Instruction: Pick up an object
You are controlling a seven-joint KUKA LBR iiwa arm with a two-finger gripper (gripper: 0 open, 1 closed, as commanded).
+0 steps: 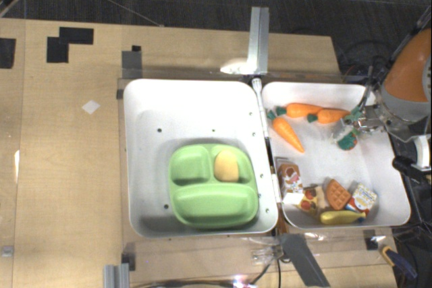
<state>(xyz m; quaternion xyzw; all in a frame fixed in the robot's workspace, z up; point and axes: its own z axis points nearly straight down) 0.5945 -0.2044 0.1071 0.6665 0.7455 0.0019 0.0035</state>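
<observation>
Reaching in over the right bin (403, 212), the arm (410, 77) is lowering its gripper (356, 122) toward the upper edge of that bin, just above a small green-topped piece (347, 141); whether anything is caught there cannot be told, since the view is too small and cluttered at that spot. Lying close beside it in the same bin are two carrots (288, 133), likely the nearest candidates. Crowding the bin's near side are a yellow banana (341, 217), a waffle-like toy (337, 194) and small packets (289, 178). Sitting in the neighbouring bin (145, 165) is a green divided plate (210, 202) carrying a yellow lemon-like toy (227, 166), well apart from the gripper.
</observation>
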